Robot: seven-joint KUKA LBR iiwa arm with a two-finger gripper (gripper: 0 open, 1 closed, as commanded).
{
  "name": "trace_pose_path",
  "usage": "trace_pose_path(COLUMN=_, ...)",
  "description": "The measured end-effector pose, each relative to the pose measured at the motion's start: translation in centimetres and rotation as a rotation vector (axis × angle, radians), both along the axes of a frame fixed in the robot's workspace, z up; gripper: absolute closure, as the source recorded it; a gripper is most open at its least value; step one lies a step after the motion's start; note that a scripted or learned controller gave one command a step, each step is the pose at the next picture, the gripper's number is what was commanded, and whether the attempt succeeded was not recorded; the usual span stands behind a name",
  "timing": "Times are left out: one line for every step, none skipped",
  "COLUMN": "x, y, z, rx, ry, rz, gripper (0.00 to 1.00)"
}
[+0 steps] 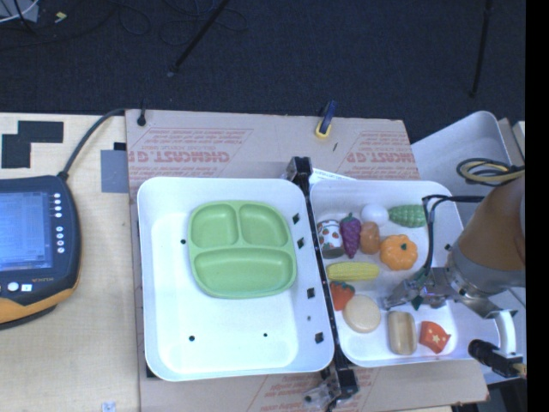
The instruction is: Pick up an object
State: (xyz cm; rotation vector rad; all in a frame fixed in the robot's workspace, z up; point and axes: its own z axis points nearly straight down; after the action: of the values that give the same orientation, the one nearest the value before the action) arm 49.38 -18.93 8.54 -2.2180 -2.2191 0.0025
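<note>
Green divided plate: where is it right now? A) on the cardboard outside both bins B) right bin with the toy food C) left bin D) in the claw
C: the green divided plate lies flat in the left bin, while the toy food sits in the right bin near the claw.

Two bins sit side by side on the bench: the left bin (pixel 163 316) holds a divided plate (pixel 241 249), and the right bin (pixel 377 197) holds a crowd of toy foods. In the right bin a cucumber (pixel 407 216) lies at the far side, with grapes (pixel 350 233) and a pumpkin (pixel 399 252) just nearer, a corn cob (pixel 352 271) in the middle, and an egg (pixel 362 313) and a bread roll (pixel 401 331) at the near side. A teach pendant (pixel 34 251) rests on the bench well left of the bins.
</note>
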Motion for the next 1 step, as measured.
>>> trace_pose_path(x=0.03, y=-0.14, z=1.13, rx=0.002, ry=0.001, rz=-0.004, gripper=1.00)
